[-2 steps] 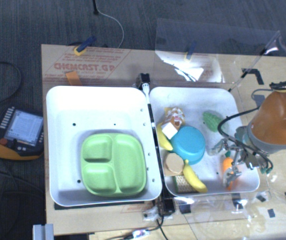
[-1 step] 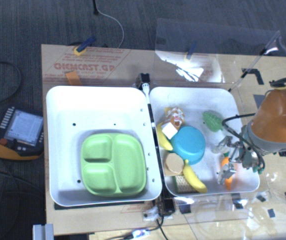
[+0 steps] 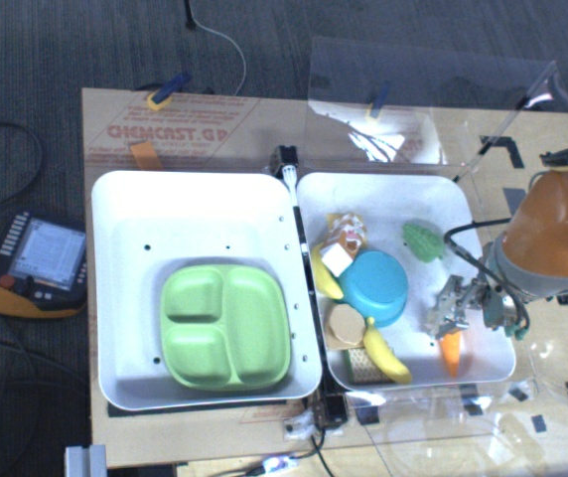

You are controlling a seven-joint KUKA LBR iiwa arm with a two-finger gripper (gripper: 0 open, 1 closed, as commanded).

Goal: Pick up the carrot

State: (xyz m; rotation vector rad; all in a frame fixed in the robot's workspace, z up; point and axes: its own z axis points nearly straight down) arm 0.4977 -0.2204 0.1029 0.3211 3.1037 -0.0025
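An orange carrot (image 3: 450, 353) lies near the front right corner of the right bin (image 3: 433, 192). My gripper (image 3: 450, 316) hangs just above the carrot's upper end, its metal fingers pointing down toward the bin floor. Whether the fingers touch the carrot is unclear from this angle. The arm's orange band (image 3: 552, 225) shows at the right edge.
The right bin also holds a blue bowl (image 3: 376, 287), two bananas (image 3: 384, 355), a green leafy toy (image 3: 423, 241), a white block (image 3: 336, 259) and a tan disc (image 3: 345, 326). A green divided plate (image 3: 226, 327) sits in the left bin (image 3: 125, 266).
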